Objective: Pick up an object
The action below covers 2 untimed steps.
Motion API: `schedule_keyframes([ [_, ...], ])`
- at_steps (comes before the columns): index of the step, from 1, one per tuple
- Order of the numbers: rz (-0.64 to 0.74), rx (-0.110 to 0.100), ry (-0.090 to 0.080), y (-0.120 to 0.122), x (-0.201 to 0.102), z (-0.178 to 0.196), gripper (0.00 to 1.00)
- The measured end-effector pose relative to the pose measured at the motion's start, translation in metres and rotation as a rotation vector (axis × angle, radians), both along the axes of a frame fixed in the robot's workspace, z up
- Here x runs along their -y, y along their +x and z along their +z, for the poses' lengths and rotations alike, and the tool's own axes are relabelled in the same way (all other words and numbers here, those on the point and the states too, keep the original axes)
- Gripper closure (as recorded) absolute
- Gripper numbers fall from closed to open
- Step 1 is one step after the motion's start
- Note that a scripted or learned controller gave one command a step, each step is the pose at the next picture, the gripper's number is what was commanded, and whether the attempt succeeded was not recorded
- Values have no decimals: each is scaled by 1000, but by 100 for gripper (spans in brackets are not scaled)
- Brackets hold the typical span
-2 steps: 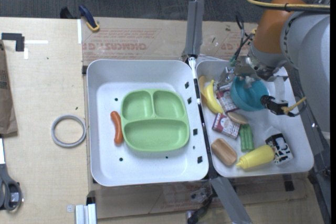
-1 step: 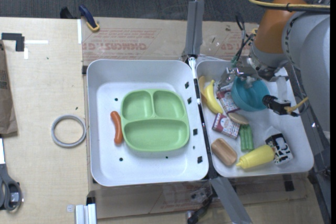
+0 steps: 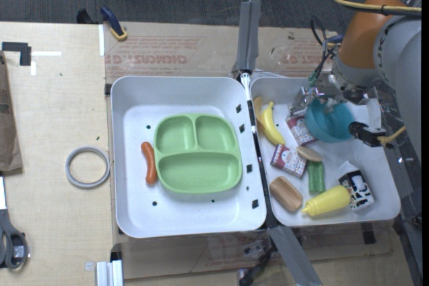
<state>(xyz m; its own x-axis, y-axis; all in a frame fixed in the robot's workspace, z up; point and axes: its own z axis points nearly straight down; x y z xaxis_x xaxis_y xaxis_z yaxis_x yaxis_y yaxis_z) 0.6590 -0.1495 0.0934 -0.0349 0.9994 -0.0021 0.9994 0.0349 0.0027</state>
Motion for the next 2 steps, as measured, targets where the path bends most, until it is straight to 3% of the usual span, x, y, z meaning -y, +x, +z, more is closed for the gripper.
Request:
schedule_keyframes([
  [1,2,7,-1,3,0,17,100],
  [2,-141,15,-2,6,-6,12,100],
])
